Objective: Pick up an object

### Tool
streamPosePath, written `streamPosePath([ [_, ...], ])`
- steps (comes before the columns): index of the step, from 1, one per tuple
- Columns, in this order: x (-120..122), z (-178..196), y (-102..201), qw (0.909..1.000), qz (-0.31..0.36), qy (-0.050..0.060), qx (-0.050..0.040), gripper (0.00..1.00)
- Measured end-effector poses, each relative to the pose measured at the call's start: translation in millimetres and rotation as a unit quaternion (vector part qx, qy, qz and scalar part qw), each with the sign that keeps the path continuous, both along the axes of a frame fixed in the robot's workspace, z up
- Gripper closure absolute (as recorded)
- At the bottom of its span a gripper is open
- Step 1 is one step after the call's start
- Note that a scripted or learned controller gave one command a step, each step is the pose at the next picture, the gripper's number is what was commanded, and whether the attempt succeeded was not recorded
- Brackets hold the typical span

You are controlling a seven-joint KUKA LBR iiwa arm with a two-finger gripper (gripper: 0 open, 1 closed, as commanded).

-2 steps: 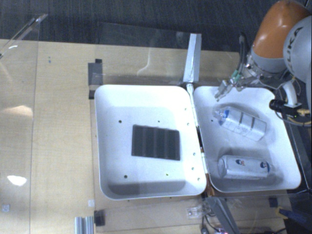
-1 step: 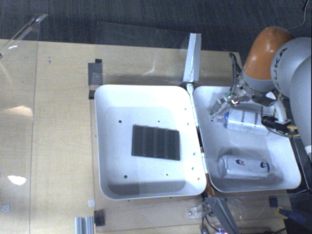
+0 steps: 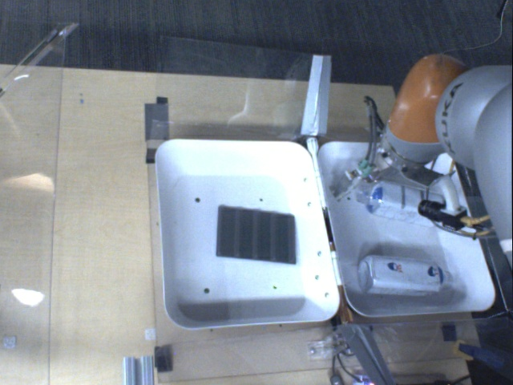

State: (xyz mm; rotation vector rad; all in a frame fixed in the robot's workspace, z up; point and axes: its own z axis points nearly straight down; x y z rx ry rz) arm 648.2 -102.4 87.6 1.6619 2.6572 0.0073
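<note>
A silver can (image 3: 401,273) with a blue and red label lies on its side near the front of the right bin (image 3: 481,283). A clear plastic bottle (image 3: 394,205) with a blue cap lies further back in the same bin. My gripper (image 3: 362,175) hangs low over the back of the right bin, just left of the bottle's cap end. The grey arm with its orange band (image 3: 421,107) reaches in from the right above it. Whether the gripper touches the bottle cannot be told.
The left bin (image 3: 180,215) holds a dark ribbed rectangular pad (image 3: 256,235) in its middle. A clear upright panel (image 3: 317,95) stands behind the bins. Black cabling (image 3: 441,213) runs along the arm over the right bin's right side.
</note>
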Motion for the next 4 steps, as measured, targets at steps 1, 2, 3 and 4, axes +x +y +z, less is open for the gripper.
streamPosePath([
  [1,3,14,1,1.0000,0.001,-0.004,0.0006,1.00],
  [2,3,14,1,1.0000,0.001,-0.004,0.0006,0.00],
  [3,22,2,-38,0.9997,-0.019,0.013,0.0117,0.00],
  [4,12,0,-7,0.9994,0.033,0.005,-0.0048,0.00],
])
